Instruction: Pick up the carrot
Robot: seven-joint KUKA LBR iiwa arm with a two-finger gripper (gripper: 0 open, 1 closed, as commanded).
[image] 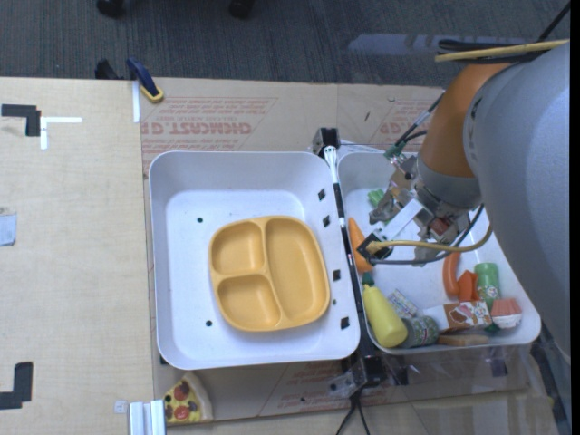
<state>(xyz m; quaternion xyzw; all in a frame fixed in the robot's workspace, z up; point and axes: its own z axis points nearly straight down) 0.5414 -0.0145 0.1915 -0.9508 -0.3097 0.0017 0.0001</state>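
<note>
Grey gripper (396, 208), jaws' gap impossible to tell, hangs beside the carrot (359, 245), which lies lengthwise along the bin (362, 156) wall.

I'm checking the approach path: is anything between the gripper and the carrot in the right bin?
Nothing visible does. The carrot lies along the right bin's wall nearest the other bin, and the gripper hangs close beside it, slightly further back. The yellow bottle lies nearer the front, off that line.

Even bright light, soft shadows, sharp.
</note>
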